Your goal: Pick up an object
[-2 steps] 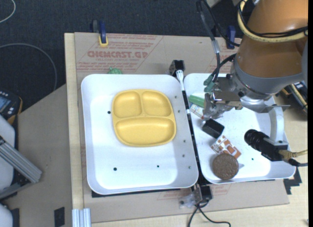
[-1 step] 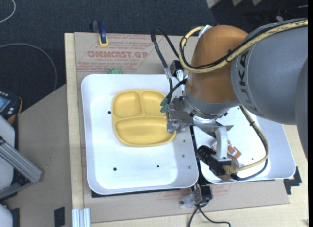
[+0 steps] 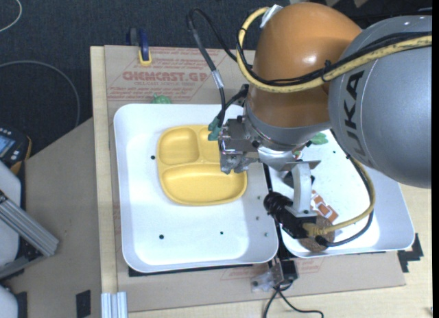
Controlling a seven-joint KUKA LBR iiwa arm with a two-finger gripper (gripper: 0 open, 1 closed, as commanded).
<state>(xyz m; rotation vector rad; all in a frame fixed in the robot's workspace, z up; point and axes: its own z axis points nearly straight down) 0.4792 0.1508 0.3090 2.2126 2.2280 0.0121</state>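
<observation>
Gripper [image 3: 230,162] low over the right edge of the yellow divided plate [image 3: 195,173] in the left bin [image 3: 140,241].

The plate lies flat in the upper middle of the left bin, its two small compartments toward the back. The arm's orange band [image 3: 302,56] and grey wrist hide most of the gripper, so I cannot tell whether it is open or closed, or whether it has hold of the plate. In the right bin [image 3: 391,231], a small orange-and-white object [image 3: 323,208] lies near the front, partly hidden by the arm. Both bins sit on a tabletop [image 3: 171,70] with a brown surface printed in red.
</observation>
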